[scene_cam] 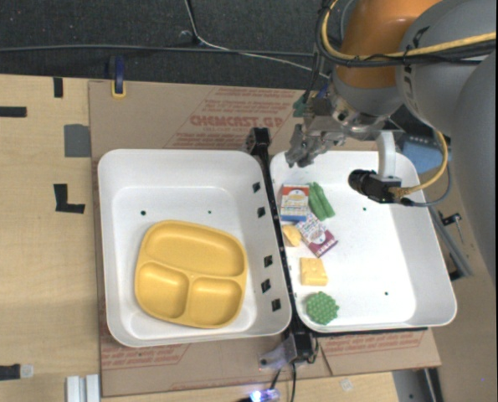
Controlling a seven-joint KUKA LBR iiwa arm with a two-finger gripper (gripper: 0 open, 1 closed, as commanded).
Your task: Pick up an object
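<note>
My gripper (303, 153) hangs over the far left corner of the right bin (399, 249), above the small objects and not touching them. Just below it lie a red and white carton (294, 203) and a green stick (320, 200). Further down the bin's left side are a purple packet (319, 237), a yellow wedge (291, 235), a yellow cheese block (313, 271) and a round green knobbly piece (321, 308). Nothing shows between the fingers.
The left bin (119, 191) holds a yellow divided tray (190, 273). A black divider strip with clips (269, 224) runs between the two bins. The arm's grey body fills the upper right, above the right bin's far side.
</note>
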